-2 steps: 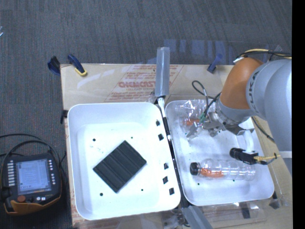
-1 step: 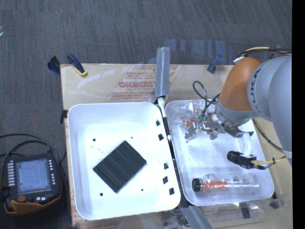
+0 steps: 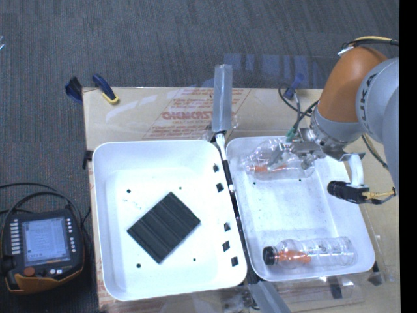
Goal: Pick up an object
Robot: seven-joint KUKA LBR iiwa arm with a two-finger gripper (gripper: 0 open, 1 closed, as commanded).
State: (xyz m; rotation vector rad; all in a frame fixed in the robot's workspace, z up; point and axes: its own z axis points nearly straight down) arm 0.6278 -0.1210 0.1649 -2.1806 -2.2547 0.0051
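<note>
Grasp step, by the look of it: the tool (image 3: 294, 150) sits low in the far part of the right bin (image 3: 296, 197), right on top of a clear bottle (image 3: 270, 160) that lies on its side just under and left of it, but whether the tool is wide, narrow or actually clamped on that bottle can't be told here. A second clear bottle (image 3: 309, 253) lies well apart, nearer the camera in the same bin, and a black ribbed pad (image 3: 163, 227) sits off in the left bin (image 3: 111, 175). Next move likely calls for a firm close on the slick round plastic and a straight lift, since it could easily roll or slip.
</note>
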